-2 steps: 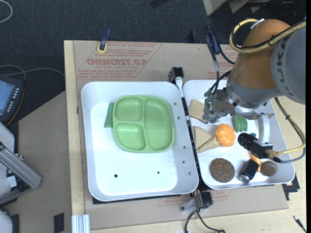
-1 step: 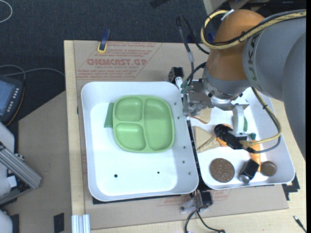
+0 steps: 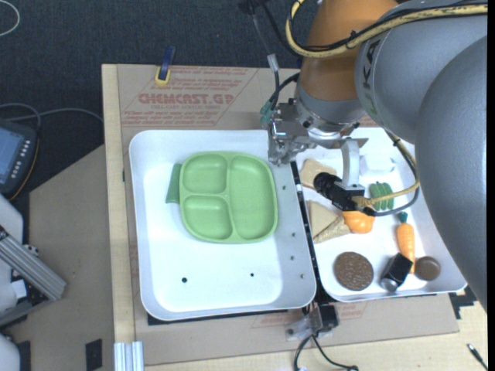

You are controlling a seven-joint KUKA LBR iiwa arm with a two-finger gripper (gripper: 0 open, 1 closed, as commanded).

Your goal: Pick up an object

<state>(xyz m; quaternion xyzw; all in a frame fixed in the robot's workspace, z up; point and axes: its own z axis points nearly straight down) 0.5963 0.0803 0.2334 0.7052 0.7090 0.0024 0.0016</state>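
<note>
Nearest to me, along the front of the right bin (image 3: 452, 284), sit a brown round disc (image 3: 353, 270), a small black block (image 3: 397, 271) and a little brown puck (image 3: 426, 267), all close together. Just behind them stands an orange carrot toy (image 3: 405, 239), and beyond that a rounder orange piece (image 3: 358, 222) touching a pale wedge (image 3: 326, 224). A green ridged thing (image 3: 380, 192) lies a bit further back. Any of these could be the object to pick up; none is lifted yet.

The left bin (image 3: 151, 230) holds a green divided plate (image 3: 228, 195), lying flat near its middle.

Further back, the gripper (image 3: 280, 147) hangs over the wall where the two bins meet, at the far end of the right bin. It is dark and tangled with cables there, so I cannot tell how it is set, and I see nothing in it.

To do this step well (my guess only), it should come forward over the right bin and choose a piece standing apart, like the carrot toy, rather than the crowded front trio. Descending squarely, clear of the bin wall, would likely avoid nudging neighbours.
</note>
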